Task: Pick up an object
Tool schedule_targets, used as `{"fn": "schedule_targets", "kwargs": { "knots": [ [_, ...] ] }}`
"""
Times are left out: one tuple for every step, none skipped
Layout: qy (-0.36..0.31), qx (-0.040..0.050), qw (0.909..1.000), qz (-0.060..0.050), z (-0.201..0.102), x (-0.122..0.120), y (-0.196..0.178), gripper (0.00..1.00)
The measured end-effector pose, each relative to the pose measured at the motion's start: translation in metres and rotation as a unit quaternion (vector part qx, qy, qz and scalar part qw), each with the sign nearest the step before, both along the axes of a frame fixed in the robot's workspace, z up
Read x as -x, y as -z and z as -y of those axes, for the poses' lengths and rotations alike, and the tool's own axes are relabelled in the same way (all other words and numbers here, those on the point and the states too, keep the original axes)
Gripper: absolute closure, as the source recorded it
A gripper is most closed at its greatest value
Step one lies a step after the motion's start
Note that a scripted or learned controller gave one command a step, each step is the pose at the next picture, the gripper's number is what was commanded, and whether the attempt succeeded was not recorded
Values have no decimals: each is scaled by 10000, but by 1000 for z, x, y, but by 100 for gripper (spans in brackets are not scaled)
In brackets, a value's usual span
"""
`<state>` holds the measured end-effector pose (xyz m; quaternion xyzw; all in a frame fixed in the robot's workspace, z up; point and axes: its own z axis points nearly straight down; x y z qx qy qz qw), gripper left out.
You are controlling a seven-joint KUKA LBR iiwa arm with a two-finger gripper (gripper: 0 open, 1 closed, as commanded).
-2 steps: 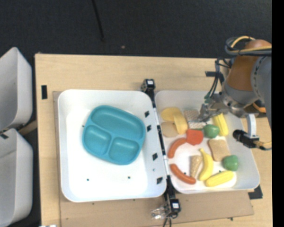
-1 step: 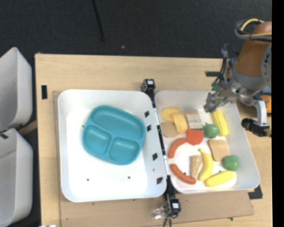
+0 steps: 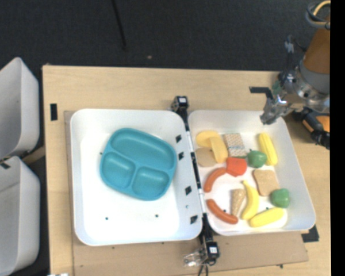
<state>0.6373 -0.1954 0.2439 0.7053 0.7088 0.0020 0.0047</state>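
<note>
Wooden desk (image 3: 121, 85) carries two white bins w/ dark floor behind. Gripper (image 3: 268, 115) hovers at approx 1 o'clock over right bin (image 3: 299, 211), nothing between its tips; can't tell if spread or closed. Toy food, e.g. yellow corn (image 3: 268, 148), lies below at 6 o'clock, ungrasped. Pick not yet started, I'd say.

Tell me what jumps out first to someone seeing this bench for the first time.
The blue divided plate lies alone in the left bin, tilted against the white. The right bin is crowded with bright toy food: bananas, sausages, a red-orange piece in the middle and green balls. The gripper hangs at that bin's far right corner, above the food.
</note>
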Motion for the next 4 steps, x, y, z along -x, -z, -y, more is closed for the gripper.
{"fn": "schedule_targets", "kwargs": {
  "knots": [
    [-9, -1, 10000, -32, 1, -1, 2, 100],
    [-3, -21, 10000, -50, -51, 12, 12, 100],
    [0, -20, 10000, -47, -91, 28, 6, 100],
    [-3, -21, 10000, -50, -141, 43, 15, 100]
  ]
}}
